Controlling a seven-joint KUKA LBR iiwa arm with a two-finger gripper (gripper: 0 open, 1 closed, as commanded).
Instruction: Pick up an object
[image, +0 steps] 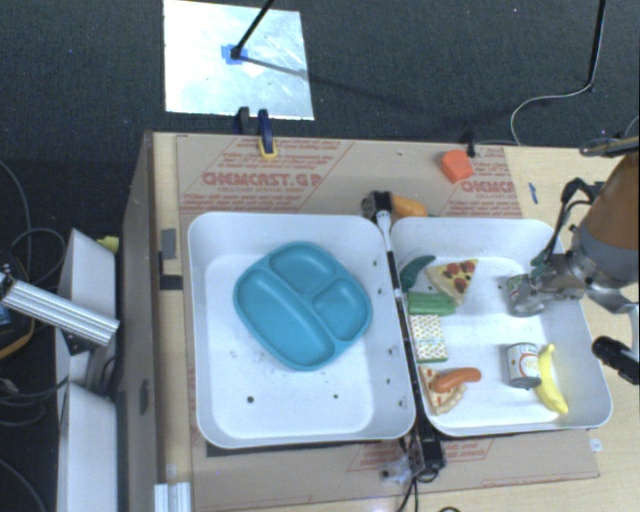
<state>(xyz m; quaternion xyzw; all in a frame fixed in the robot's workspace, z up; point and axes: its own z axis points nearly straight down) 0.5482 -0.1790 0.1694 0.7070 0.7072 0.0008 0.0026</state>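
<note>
The robot's metal hand (522, 293), its grip impossible to tell, hovers near the right white bin's (500, 232) far-right edge, risking closing on nothing.

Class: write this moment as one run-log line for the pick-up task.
arm: over right bin | gripper: low near upper right | nearest: pizza slice | also: can, banana | left bin: blue tray

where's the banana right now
In the camera view the banana lies in the right bin, near its front right corner, right beside the small can.
</note>
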